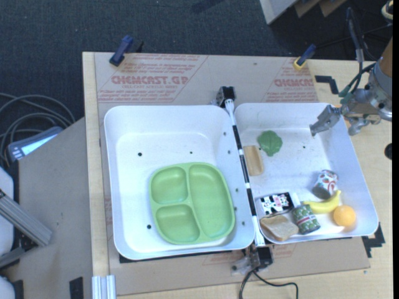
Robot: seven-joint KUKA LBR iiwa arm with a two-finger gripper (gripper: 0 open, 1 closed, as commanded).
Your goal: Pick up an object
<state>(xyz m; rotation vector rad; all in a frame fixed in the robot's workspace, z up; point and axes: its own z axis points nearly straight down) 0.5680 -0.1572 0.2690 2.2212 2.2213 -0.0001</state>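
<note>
My gripper (340, 124) hangs over the far right corner of the right bin (293, 114), open, with nothing between its fingers (320, 123). In that bin lie a green leafy lump (270, 142), a tan block (253, 159) by the left wall, a black-and-white patterned box (275, 202), a slice of bread (278, 228), a green can (305, 218), a banana (327, 203), an orange (344, 217) and a small red-and-white round thing (325, 180). The leafy lump is the closest to the gripper, down and to its left.
The left bin (124, 129) holds a green divided plate (190, 201). A black divider rail (240, 167) runs between the bins. Blue (120, 50) and yellow (304, 56) clamps sit on the bench's far edge. Cables hang at the upper right.
</note>
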